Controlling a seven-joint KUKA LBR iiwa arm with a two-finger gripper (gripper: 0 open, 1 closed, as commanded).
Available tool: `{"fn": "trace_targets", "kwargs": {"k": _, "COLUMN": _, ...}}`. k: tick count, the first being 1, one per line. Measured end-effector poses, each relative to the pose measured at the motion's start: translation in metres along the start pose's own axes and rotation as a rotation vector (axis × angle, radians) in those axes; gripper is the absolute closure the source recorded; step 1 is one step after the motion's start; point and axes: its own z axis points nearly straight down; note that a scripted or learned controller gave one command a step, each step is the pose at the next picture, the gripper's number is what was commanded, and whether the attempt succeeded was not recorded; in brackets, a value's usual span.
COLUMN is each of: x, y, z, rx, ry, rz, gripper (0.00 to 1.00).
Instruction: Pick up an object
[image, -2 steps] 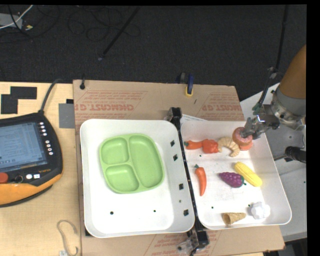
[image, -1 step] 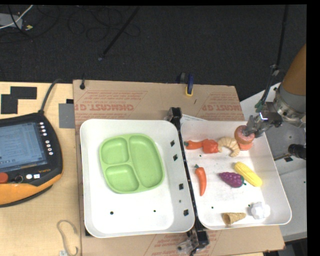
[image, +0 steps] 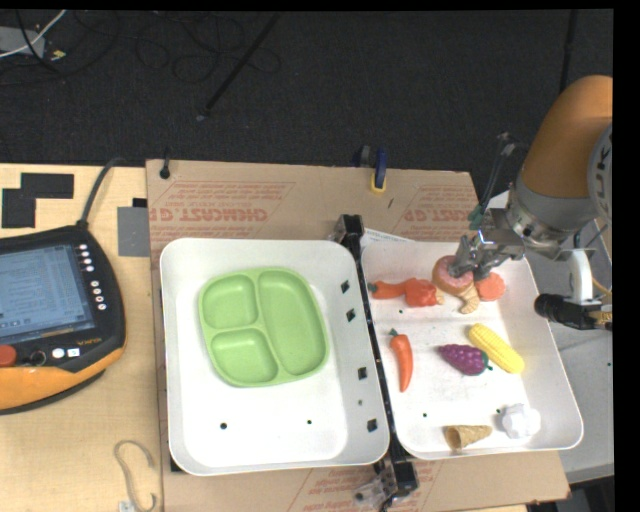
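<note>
Near the front of the right bin (image: 560, 440) lie a cone (image: 467, 435) and a white lump (image: 518, 421). Farther back are grapes (image: 463, 358), corn (image: 496, 348) and a chili (image: 402, 360). At the back, the pincer (image: 472, 262) sits right over a donut (image: 452, 276). I cannot tell whether it has hold of it. Best to squeeze the middle firmly, then lift straight up, slowly.

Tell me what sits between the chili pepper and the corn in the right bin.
The camera view shows a purple grape bunch between the red chili pepper and the yellow corn.
</note>
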Motion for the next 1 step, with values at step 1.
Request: {"fn": "trace_targets", "kwargs": {"k": 1, "x": 0.0534, "y": -0.0195, "z": -0.0090, "rx": 0.000, "ry": 0.000, "rz": 0.000, "gripper": 1.00}}
